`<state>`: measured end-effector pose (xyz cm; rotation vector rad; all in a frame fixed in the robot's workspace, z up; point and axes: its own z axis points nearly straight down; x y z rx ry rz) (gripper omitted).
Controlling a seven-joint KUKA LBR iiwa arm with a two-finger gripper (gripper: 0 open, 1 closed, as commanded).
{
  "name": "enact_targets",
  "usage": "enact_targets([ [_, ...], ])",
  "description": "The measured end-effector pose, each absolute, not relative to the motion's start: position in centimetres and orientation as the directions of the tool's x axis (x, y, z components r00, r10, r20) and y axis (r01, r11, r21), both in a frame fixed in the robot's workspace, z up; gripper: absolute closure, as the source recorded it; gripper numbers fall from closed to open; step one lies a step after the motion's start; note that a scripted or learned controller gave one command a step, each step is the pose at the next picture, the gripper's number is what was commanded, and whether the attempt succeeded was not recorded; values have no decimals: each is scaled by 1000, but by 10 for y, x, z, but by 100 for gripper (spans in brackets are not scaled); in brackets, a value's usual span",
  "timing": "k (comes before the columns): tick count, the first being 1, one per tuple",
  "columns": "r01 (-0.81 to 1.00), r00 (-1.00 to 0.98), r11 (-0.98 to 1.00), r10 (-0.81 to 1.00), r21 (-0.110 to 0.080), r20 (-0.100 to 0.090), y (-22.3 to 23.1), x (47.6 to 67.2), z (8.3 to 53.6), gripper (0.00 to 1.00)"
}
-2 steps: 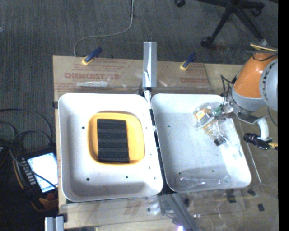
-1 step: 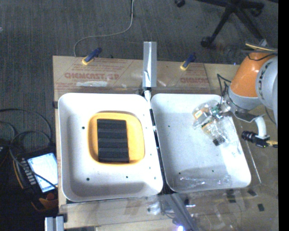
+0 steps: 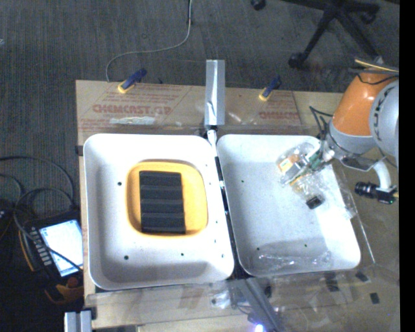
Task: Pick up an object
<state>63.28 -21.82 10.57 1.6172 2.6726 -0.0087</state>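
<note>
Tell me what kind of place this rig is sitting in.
Most likely a robotics lab or test workshop, not a home. Two white bins stand on a bench clamped with yellow and blue clamps, an office chair base rests on grey carpet, and a handheld control pendant lies beside the bench.

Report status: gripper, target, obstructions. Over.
Gripper low over right bin, near its far right side. Yellow tray with black insert sits untouched in left bin. Nothing near it.

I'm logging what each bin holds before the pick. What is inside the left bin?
The left bin holds one yellow tray lying flat, with a black ribbed block filling its middle. The tray's floor under the block is covered, as is the bin floor beneath the tray.
</note>
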Motion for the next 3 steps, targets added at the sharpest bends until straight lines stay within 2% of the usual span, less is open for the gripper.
enact_targets([
  [1,914,-406,406,914,1,-1,-218,629,143,0],
  [2,913,-407,407,913,3,-1,-217,629,153,100],
  [3,910,-415,415,910,2,-2,-190,669,208,100],
])
